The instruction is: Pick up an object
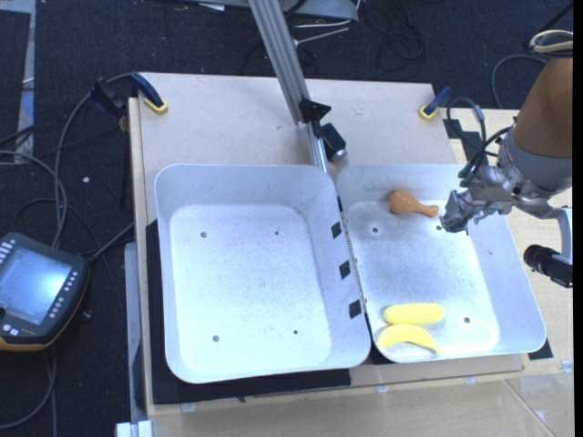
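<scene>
**Bench with two bins: contents at this moment**

Landmark for all positions: the right bin [510, 289].

1. Bench [237, 121]. Pale board top, carrying both bins; yellow clamps at its two far corners, beyond the right bin.

2. Left bin [178, 198]. White, shallow, touching the right bin along their shared edge, which carries a row of small black clips.

3. Right bin. White, shallow, floor speckled grey toward the middle. Holds items 6 to 8.

4. Arm [547, 116]. Grey with an orange band, reaching in over the right bin's far right corner.

5. Mast [287, 57]. Grey metal rail, slanting up and away from the far left corner of the right bin.

6. Gripper [453, 218]. Dark, hanging above the far right part of the right bin's floor. Its fingers are too dark and small to read, so its opening cannot be told; no object shows between them.

7. Two yellow pieces. A stubby oblong [414, 313] and a curved banana shape [406, 338], lying just beside each other at the right bin's near edge, well apart from the gripper.

8. Drumstick [410, 205]. Orange-brown toy, lying on the far part of the right bin's floor, just left of the gripper, narrow end pointing toward it; whether they touch cannot be told.
</scene>
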You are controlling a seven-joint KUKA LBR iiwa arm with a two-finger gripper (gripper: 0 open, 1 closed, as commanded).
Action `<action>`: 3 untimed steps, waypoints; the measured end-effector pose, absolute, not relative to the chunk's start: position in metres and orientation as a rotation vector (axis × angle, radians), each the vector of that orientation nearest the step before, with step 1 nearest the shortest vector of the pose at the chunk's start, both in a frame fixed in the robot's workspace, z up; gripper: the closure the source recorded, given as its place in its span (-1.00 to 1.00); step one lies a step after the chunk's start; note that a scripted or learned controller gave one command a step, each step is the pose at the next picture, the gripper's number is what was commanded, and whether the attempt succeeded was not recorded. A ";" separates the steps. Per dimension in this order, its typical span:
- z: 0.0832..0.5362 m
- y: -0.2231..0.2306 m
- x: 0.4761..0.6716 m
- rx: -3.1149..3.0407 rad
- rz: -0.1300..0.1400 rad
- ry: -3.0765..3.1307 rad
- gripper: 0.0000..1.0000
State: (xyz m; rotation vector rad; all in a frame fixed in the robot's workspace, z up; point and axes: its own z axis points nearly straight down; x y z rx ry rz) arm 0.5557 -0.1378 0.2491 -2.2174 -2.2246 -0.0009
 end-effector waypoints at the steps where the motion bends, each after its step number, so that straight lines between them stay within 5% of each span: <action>1: 0.253 -0.092 0.552 -2.216 -0.001 -2.226 1.00; 3: 0.257 0.003 0.547 -2.216 0.000 -2.226 1.00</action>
